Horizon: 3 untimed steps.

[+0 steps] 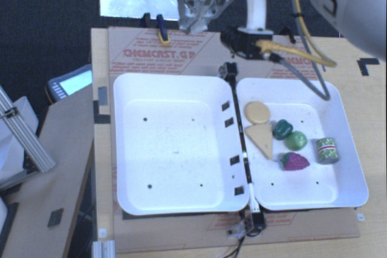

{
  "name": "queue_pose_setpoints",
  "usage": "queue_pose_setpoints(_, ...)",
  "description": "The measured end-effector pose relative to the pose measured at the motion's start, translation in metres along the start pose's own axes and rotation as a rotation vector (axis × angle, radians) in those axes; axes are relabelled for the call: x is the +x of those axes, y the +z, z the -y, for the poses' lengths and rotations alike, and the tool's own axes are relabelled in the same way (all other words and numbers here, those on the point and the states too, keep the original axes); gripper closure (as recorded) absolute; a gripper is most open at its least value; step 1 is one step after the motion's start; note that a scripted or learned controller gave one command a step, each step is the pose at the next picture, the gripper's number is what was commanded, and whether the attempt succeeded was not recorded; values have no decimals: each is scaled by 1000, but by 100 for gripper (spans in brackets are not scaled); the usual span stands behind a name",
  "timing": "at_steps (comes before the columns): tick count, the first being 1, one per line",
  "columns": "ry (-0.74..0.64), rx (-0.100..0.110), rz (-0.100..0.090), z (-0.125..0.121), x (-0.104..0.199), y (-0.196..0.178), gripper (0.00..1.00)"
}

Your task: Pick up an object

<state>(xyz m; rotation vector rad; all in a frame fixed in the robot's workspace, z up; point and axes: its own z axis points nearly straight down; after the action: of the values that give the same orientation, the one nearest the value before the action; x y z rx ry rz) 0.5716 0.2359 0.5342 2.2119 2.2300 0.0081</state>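
Purple grapes (pixel 294 161) in right bin (pixel 347 190), jaws above bench, state unclear

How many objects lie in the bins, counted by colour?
Tan: 2, a round cookie and a cheese wedge.
Green: 3, a dark green pepper, a lime and a small can with a green label.
Magenta: 1, a bunch of grapes.
Total: 6, all in the right bin.
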Motion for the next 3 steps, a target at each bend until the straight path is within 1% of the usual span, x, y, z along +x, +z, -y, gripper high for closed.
queue_pose_setpoints(1,2,6,3,74,-32,-1,100)
queue_pose_setpoints(2,1,1,2,38,0,-1,100)
queue_pose_setpoints(3,-1,0,1,39,-1,-12,100)
